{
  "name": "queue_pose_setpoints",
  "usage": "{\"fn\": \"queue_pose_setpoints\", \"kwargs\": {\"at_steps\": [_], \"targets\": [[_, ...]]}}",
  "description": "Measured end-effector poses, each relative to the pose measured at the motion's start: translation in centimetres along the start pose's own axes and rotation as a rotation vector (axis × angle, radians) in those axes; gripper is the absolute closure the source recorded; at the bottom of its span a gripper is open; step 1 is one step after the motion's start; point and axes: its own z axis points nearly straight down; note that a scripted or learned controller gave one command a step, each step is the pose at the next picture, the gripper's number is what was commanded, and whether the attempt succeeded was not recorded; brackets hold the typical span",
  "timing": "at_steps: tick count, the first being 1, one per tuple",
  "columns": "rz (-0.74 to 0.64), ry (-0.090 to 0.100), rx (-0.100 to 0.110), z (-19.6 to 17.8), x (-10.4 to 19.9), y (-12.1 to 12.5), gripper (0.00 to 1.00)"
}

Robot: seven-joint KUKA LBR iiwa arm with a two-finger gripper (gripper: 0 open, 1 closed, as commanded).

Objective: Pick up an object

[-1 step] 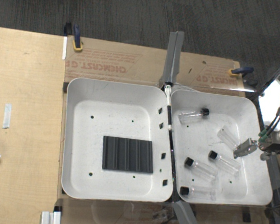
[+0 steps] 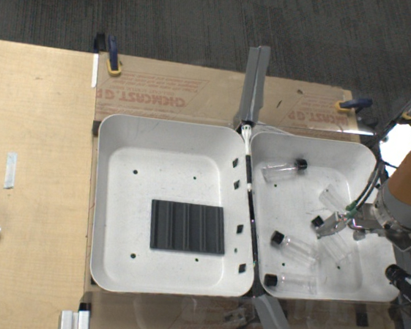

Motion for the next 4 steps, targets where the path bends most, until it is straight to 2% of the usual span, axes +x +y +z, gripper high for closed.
{"fn": "queue_pose_setpoints", "kwargs": {"at_steps": [1,2,3,4], "targets": [[-0.033,0.000,-0.001,2.7,-0.6,3.8,0.00],[-0.029,0.000,0.000,1.9,-0.6,3.8,1.00],[-0.061,-0.002,-0.002,0.0,2.1,7.9,1.00],[-0.061,-0.002,-0.002,0.0,2.1,7.9,0.00]]}}
